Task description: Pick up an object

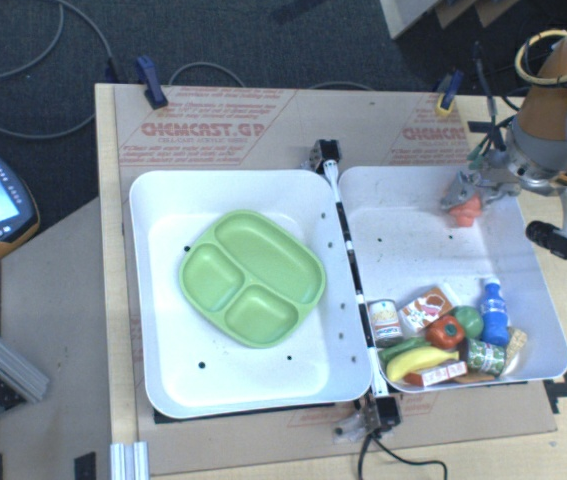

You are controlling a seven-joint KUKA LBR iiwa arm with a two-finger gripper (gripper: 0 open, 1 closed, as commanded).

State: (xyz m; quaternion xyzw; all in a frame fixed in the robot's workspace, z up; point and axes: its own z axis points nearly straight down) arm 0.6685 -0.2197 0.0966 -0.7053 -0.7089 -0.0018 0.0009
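Observation:
My gripper (466,200) hangs over the far right part of the right bin (413,258), pointing down and to the left. A small orange-red object (467,211) sits between its fingertips, and the gripper is shut on it. A heap of toy food lies in the near right corner of that bin: a banana (411,360), a tomato (446,332), a blue bottle (494,313), a small can (385,319) and a green can (484,356).
The left bin (163,368) holds a green divided plate (253,278) at its middle. A black clamp (325,153) sits at the far end of the ridge between the bins. Blue clips (149,81) grip the board's far edge.

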